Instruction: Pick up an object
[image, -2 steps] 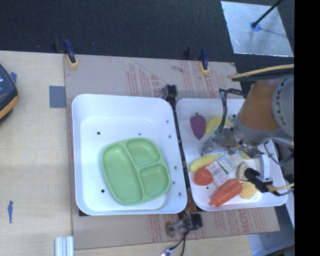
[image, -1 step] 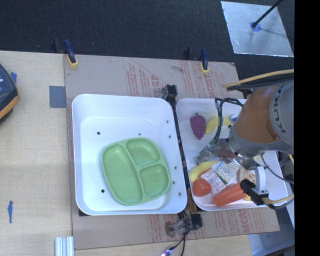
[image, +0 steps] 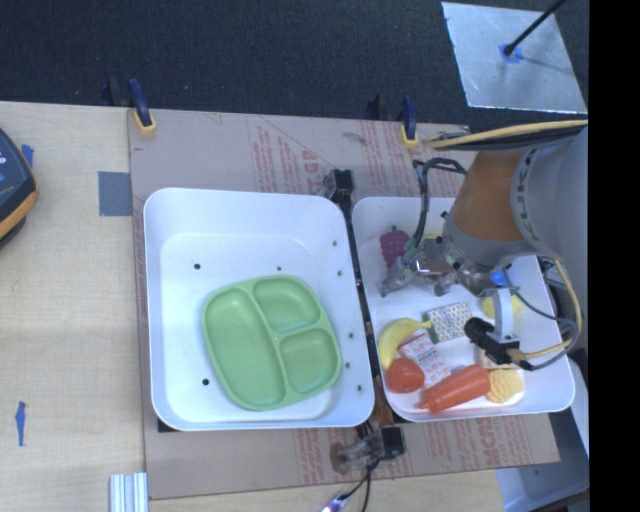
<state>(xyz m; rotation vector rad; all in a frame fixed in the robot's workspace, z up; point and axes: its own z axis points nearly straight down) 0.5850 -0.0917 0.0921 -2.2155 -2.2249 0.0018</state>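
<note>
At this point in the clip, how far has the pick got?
Done: the arm has reached over the right bin. In hand: the gripper sits low by the purple item, nothing visibly between its fingers. Left: grasp and lift; the carrot, tomato and banana lie untouched.

Grey arm reaching from right, wrist angled down, gripper low

Two white bins sat side by side. One green divided plate lay in the left bin. The right bin held one carrot, one tomato and one banana.
</note>
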